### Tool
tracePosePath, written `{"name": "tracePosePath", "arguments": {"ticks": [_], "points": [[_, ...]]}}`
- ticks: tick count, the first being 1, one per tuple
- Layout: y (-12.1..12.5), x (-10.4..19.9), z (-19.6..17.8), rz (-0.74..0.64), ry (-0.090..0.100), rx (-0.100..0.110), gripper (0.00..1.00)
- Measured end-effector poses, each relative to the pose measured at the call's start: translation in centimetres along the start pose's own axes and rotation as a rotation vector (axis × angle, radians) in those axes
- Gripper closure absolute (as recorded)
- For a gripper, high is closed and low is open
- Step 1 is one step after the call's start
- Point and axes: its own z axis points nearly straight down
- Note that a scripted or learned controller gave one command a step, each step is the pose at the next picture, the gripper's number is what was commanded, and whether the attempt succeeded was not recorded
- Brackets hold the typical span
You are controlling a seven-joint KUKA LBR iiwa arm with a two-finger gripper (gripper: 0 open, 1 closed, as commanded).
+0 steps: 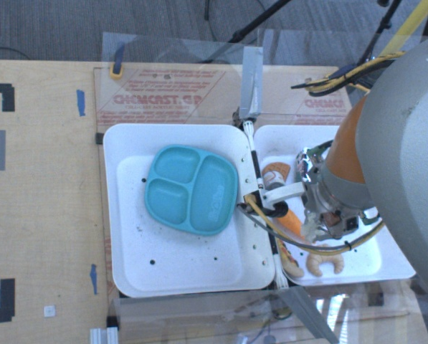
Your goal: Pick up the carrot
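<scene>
Overhead slanted view of the wooden surface [49,213] carrying two shallow white bins side by side. The left bin [127,264] holds a teal divided plate [192,190] with three compartments, lying flat and slightly rotated, near the wall it shares with the neighbouring bin. The right bin [393,264] holds the food items. The carrot [291,223], seen as an orange piece, lies close to the right bin's left wall, partly covered by cables and by the wrist hardware. Behind it, towards the bin's far side, sits a round brown and white item [276,172]. Along the bin's near edge lie a pale, curved item [325,264] and, just beside it, a pale brown lump [293,266]. The grey arm [403,142], with its orange band, reaches in from the right and hangs over the right bin. The end effector [318,217] is low over the bin, just beside the carrot; whether it is spread or pressed together cannot be told, since the wrist body hides it. A strip of grey tape [251,81] lies on the cardboard sheet behind the bins.
</scene>
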Motion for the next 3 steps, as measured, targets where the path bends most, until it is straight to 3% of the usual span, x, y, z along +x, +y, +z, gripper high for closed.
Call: {"name": "tracePosePath", "arguments": {"ticks": [1,2,3], "points": [[0.1,0.0,0.0,0.027,-0.001,0.001,1.0],[-1.5,0.3,0.0,0.03,-0.002,0.001,1.0],[3.0,-0.8,0.0,0.019,-0.003,0.002,1.0]]}}
